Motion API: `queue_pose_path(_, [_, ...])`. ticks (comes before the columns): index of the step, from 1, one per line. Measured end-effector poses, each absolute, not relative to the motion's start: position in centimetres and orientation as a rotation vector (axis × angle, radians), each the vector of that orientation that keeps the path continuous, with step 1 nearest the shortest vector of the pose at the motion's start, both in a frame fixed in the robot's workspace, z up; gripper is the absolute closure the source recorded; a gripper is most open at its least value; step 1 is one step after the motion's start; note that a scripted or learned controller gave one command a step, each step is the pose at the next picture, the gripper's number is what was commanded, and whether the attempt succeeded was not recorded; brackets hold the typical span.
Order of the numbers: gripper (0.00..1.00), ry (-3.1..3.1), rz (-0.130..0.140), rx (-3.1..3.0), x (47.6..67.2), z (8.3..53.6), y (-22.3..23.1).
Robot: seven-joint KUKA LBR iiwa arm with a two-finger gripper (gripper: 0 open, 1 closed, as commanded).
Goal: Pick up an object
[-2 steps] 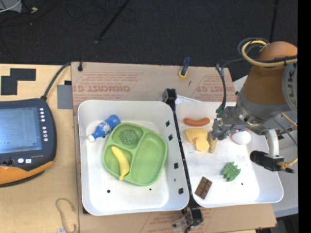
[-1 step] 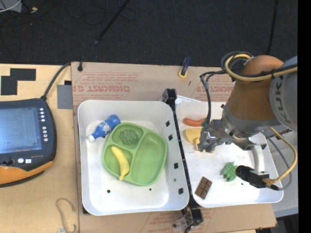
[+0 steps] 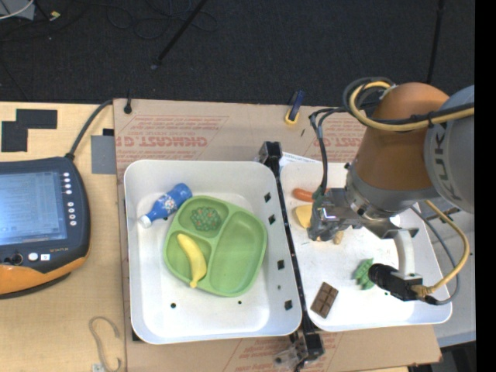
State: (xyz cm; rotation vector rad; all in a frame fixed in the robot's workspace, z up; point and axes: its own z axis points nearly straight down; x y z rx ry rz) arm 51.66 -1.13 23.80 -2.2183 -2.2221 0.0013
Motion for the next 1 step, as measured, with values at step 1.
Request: queue_pose_path(1, [1.00, -2.220, 0.002, -2.220, 51.66, 23.68, -0.92])
